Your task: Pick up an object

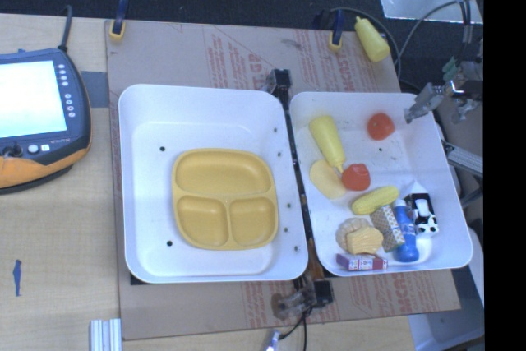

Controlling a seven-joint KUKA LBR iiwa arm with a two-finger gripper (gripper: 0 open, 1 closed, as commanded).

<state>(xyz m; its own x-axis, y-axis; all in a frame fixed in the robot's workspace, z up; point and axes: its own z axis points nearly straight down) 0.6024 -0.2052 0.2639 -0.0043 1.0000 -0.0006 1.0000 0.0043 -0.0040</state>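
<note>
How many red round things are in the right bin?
2. One red ball sits near the bin's far side; the other lies mid-bin beside a pale yellow piece. The near-corner clutter could hide more.

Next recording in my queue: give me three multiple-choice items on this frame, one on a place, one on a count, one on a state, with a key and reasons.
1. Where does the yellow divided plate lie?
A. left bin
B. right bin
C. on the bench

2. How many red balls lie in the right bin?
A. one
B. two
C. four

3. How does the blue bottle rest?
A. standing upright
B. lying on its side
C. held in the gripper

Key: 1 A, the plate sits in the middle of the left bin. 2 B, one red ball near the far wall, another red ball mid-bin. 3 B, it lies flat among the near-corner items.
</note>
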